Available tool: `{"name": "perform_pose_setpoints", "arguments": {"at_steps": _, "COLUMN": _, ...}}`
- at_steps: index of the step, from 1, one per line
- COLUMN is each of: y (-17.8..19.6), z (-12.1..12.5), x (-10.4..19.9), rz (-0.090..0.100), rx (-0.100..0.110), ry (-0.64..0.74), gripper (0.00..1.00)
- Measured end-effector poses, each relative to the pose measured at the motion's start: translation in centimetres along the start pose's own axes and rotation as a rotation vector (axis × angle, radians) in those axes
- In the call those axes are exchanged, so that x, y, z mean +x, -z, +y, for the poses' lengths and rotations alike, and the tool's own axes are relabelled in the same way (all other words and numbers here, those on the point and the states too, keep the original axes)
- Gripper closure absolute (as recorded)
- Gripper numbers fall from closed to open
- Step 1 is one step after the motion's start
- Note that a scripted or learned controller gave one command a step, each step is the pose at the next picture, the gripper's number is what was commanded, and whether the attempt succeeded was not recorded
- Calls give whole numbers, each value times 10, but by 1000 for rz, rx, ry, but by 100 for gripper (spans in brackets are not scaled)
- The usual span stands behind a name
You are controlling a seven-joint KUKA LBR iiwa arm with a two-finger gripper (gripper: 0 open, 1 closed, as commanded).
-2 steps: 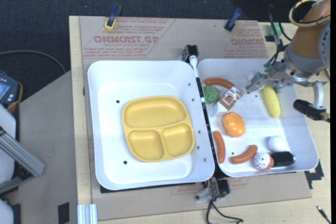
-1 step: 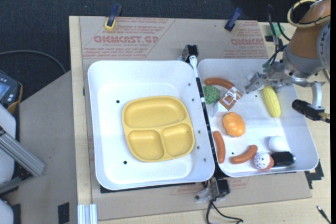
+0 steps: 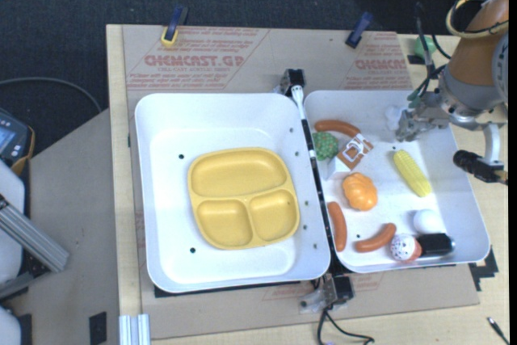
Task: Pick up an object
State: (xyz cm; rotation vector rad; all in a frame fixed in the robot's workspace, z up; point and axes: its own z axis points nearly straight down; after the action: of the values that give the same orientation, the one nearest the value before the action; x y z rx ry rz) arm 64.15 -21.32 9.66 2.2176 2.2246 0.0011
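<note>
A grey arm's gripper (image 3: 406, 128) hangs over the far side of the right bin (image 3: 468, 202), above a corn cob (image 3: 411, 172), an orange (image 3: 359, 191), broccoli (image 3: 325, 145) and three sausages. A yellow divided tray (image 3: 242, 196) lies in the left bin (image 3: 161, 174).

Lying in the left bin (image 3: 153, 174): a divided tray (image 3: 242, 196); lying in the right bin (image 3: 472, 210): toy foods, corn (image 3: 411, 172) right of the orange (image 3: 359, 191).

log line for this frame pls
arm: over right bin's far side | gripper: above bin floor, nothing seen held | nearest: corn | left bin: yellow tray | pick: not done
</note>
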Motion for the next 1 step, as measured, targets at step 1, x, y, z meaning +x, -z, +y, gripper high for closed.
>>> {"name": "perform_pose_setpoints", "arguments": {"at_steps": 1, "y": 55, "z": 9, "x": 7, "rz": -3, "rx": -6, "ry": -1, "gripper": 100}}
